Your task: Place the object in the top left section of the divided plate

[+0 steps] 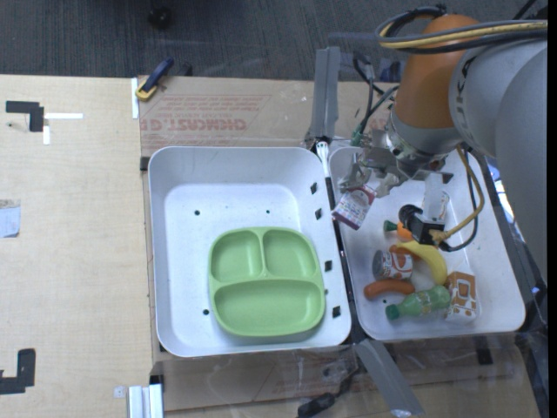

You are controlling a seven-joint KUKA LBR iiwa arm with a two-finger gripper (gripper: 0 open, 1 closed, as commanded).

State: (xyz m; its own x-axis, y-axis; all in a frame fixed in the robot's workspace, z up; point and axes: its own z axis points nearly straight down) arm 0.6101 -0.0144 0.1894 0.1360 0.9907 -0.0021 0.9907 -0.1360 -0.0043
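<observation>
End effector (364, 179) hangs above the right bin (505, 307), gripping a small packet (352, 208); carrying is under way; next, swing toward nine o'clock to the divided plate (265, 281).

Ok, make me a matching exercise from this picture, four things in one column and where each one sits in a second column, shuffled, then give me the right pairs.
Things:
1. green divided plate
2. banana
3. green bottle
4. tool

Places:
A. upper end of the right bin, over a small packet
B. lying along the right bin's near edge
C. in the left bin
D. middle of the right bin's pile

Pairs: 1-C, 2-D, 3-B, 4-A
</observation>
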